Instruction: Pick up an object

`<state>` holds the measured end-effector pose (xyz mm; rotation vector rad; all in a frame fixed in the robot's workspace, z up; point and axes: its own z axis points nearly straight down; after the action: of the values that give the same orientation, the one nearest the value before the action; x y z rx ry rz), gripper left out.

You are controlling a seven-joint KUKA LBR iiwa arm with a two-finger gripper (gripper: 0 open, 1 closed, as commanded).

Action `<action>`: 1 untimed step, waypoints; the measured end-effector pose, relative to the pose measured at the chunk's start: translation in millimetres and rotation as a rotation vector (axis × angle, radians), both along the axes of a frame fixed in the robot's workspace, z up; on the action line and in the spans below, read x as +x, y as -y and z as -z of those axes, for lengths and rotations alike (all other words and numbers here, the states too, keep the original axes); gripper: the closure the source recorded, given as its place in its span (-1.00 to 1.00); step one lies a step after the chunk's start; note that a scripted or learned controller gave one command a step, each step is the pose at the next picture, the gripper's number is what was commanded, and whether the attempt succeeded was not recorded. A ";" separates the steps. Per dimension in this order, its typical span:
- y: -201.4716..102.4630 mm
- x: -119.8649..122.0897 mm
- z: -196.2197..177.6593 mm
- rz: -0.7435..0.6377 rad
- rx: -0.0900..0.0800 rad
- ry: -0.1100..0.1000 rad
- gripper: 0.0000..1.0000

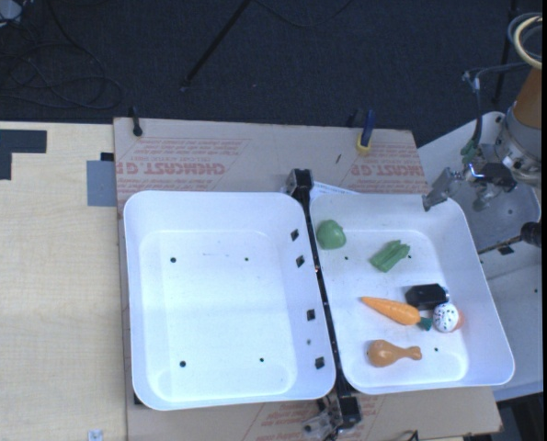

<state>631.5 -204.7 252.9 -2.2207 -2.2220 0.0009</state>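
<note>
Tan drumstick (392, 353) in right bin (494, 338), arm (517, 136) above corner

White bins: two, the left bin (213, 389) and the right bin (494, 356), side by side on my tabletop.
Green pieces: two, a round green one (331, 235) and a ridged green one (389, 255).
Carrots: one orange carrot (391, 310).
Black blocks: one black block (426, 295).
Speckled white balls: one white ball (446, 318).
Tan drumstick shapes: one tan drumstick (391, 353).
Things in the right bin: I count six.
</note>
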 end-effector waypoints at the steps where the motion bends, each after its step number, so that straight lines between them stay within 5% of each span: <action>1: -28.4 -4.3 74.3 -0.001 0.003 -0.007 -1.00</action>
<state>627.1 -176.2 178.6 -2.2146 -2.2177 0.0056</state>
